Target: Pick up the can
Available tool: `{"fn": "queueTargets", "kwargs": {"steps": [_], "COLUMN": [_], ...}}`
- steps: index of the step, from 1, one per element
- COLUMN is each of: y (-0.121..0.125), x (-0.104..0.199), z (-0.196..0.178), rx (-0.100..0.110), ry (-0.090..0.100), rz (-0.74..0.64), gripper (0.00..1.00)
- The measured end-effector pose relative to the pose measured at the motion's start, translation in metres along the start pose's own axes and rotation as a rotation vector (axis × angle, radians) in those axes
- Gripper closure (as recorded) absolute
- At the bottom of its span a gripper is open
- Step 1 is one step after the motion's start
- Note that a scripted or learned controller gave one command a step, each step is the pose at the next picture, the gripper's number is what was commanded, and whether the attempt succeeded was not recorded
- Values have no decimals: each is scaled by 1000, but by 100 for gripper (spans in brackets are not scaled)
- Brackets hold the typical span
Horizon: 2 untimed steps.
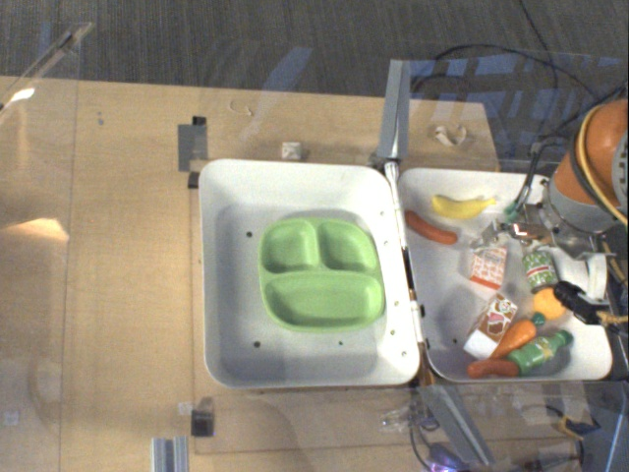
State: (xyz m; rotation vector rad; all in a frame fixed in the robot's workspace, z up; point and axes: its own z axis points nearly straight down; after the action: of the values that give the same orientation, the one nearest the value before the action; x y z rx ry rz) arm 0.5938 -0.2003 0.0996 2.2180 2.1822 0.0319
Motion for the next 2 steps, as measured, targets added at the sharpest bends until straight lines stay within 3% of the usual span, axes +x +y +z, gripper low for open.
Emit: {"fn": "queueTargets", "kwargs": {"steps": [2], "y": [0], "x": [0], "z": [0], "rx": [0], "ry": [0], "rz": [0], "gripper": [0]}}
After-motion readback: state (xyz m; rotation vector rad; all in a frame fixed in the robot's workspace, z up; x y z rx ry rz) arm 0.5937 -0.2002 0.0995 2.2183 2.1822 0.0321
